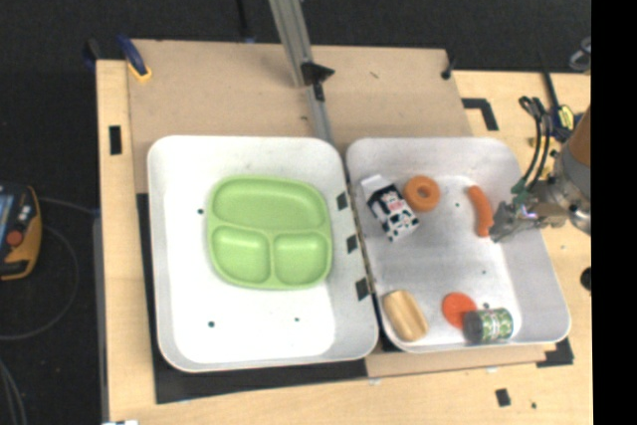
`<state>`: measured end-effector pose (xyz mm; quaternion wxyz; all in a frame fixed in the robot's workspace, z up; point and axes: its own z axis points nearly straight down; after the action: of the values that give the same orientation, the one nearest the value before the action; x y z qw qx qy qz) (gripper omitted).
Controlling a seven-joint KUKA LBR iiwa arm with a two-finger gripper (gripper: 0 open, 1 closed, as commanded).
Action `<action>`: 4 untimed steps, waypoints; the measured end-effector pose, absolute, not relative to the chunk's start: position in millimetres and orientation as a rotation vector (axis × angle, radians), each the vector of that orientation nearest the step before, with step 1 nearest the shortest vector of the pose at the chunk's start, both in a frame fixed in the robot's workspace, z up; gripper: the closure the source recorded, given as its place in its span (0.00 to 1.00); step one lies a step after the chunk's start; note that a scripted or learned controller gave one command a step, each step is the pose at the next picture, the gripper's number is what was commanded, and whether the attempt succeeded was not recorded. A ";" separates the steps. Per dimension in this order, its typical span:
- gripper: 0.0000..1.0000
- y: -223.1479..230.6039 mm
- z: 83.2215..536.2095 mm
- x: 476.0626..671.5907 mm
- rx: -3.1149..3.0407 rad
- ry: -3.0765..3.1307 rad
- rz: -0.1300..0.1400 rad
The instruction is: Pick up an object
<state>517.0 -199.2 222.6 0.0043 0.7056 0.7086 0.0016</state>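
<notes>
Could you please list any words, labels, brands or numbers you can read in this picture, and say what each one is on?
No text is legible.
The black-and-white box in the right bin carries dark print, too blurred to read.
The green can has a label, too small to read.
The orange device at the left edge shows markings, unreadable.

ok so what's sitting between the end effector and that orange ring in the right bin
In the camera view, an orange carrot-shaped piece lies between the end effector and the orange ring, close to the end effector, with bare bin floor toward the ring.

Matt white plastic bins (249, 338), smooth green plastic tray (269, 232), pale wooden bench (289, 85), glossy can (488, 324)
</notes>
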 end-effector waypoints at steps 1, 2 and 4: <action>1.00 -200.5 217.2 517.8 2.216 2.222 0.000; 1.00 -149.3 210.9 532.2 2.213 2.228 0.003; 1.00 -57.3 224.6 575.0 2.212 2.229 0.005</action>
<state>575.0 -57.3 224.6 0.0008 0.7044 0.7098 0.0015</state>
